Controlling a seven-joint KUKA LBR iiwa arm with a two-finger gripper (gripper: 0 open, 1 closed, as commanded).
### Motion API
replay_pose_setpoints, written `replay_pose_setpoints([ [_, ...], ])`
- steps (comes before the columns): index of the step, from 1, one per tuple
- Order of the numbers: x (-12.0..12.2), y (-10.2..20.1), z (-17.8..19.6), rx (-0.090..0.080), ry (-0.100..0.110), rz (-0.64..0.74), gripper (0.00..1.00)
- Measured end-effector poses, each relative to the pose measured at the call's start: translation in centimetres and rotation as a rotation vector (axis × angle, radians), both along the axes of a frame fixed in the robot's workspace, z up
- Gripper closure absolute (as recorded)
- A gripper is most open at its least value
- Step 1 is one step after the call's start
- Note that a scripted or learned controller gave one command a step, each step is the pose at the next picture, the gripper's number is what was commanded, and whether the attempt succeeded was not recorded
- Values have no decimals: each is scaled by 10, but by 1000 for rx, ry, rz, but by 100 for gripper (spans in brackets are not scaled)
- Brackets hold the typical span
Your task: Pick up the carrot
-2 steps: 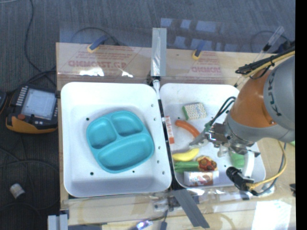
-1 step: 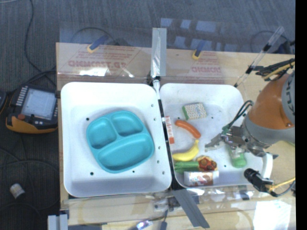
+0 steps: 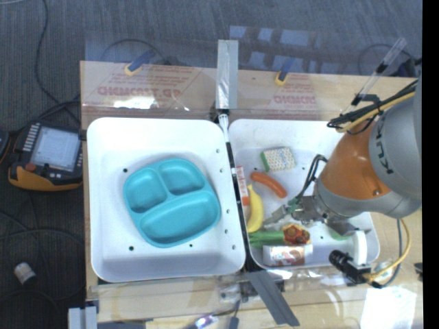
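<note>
The carrot [image 3: 269, 184] is a short orange stick lying slantwise in the right bin [image 3: 302, 130], just right of the divider. My gripper [image 3: 288, 214] hangs low in that bin, below and to the right of the carrot and apart from it, just above a red strawberry-like piece [image 3: 296, 235]. The grey arm with its orange band [image 3: 350, 173] covers the bin's right side. Nothing shows as held.
A yellow banana [image 3: 255, 210] lies beside the carrot, with a green vegetable [image 3: 266, 238] and a white can [image 3: 287, 254] along the bin's front wall. A speckled green block [image 3: 278, 159] sits behind the carrot. The left bin [image 3: 110, 149] holds a blue compartment plate [image 3: 173, 201].
</note>
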State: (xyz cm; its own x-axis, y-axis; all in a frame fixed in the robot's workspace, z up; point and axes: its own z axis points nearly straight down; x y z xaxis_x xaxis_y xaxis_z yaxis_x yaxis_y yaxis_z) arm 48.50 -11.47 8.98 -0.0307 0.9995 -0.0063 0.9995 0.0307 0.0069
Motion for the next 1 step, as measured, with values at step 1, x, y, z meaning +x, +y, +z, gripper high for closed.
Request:
replay_pose_setpoints([
  [1, -3, -79, 68, 4, 11, -131, 0],
])
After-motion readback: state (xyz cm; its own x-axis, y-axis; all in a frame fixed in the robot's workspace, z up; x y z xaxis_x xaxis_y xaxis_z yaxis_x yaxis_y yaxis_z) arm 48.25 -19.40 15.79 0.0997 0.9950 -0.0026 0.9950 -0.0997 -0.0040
